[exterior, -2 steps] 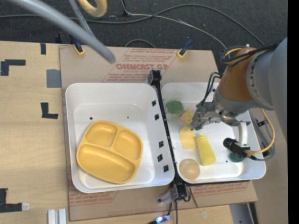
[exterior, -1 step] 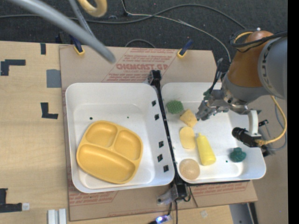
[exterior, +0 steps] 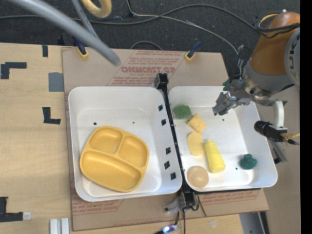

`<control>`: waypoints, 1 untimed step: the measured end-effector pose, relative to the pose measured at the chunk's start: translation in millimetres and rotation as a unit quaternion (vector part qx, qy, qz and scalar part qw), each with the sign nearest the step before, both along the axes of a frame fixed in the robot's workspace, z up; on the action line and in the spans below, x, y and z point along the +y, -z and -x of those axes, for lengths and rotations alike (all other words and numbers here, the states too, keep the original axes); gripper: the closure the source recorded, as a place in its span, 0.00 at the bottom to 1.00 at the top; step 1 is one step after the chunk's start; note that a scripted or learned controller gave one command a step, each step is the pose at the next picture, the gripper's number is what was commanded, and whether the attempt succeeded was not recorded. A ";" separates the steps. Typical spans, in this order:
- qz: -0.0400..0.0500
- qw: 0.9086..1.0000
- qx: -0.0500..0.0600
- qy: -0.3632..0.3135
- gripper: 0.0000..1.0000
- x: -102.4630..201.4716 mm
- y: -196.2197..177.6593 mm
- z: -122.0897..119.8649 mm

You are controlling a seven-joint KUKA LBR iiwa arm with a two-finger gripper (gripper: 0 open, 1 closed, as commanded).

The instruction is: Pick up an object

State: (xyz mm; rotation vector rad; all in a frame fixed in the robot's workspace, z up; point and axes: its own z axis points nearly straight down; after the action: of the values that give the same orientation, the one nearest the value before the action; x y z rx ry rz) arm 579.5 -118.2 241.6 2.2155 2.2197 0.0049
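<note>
My gripper (exterior: pixel 220 107) hangs over the back part of the right bin (exterior: pixel 258 130), to the right of a green leafy piece (exterior: pixel 182 111) and a yellow wedge (exterior: pixel 197 123). Nearer the front lie a pale yellow piece (exterior: pixel 195 143), a yellow bottle (exterior: pixel 214 156) and a round tan piece (exterior: pixel 198 176). By the bin's right wall sits a small dark green object (exterior: pixel 247 162). I see nothing in the gripper.
A yellow divided plate (exterior: pixel 114 157) fills the front of the left bin (exterior: pixel 117 101). A black divider (exterior: pixel 168 130) runs between the bins. The bare floor of the right bin lies under and behind the gripper.
</note>
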 end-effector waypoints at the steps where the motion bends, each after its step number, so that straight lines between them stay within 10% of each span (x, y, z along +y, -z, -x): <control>1: -0.001 1.000 0.003 0.000 1.00 0.3 -14.1 -0.5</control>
State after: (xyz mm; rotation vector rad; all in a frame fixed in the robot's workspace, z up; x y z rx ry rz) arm 579.9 -117.9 255.7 2.2198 2.2225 0.0005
